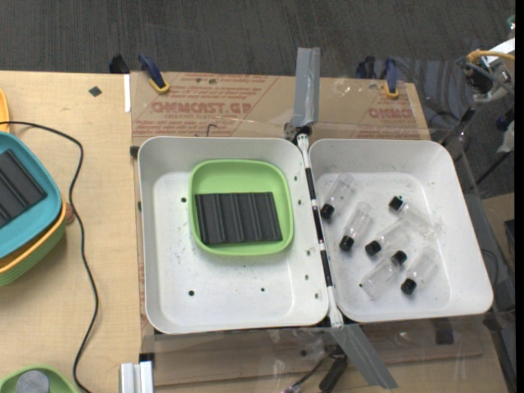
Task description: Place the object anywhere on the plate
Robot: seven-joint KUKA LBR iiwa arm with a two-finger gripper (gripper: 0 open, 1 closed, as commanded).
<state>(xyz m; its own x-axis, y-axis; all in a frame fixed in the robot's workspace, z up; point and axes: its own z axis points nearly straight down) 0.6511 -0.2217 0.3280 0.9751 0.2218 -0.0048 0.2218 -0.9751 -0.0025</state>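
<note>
Small clear bottles (389,237) with black caps lie in the right bin (442,187), so grab just one by its middle and set it softly on the green plate (242,178) at left (I cannot tell how the pincer stands).

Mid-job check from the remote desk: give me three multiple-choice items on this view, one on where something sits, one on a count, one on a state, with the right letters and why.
1. Where is the green plate?
A. left bin
B. right bin
C. on the bench outside both bins

2. How many clear vials with black caps lie in the right bin?
A. two
B. four
C. six

3. What lies on the plate?
A. a dark ribbed insert
B. a vial
C. a coiled cable

Answers: 1 A, the plate sits inside the left bin. 2 C, six black caps can be counted. 3 A, the dark ribbed insert rests on the plate; all vials lie in the right bin.
</note>
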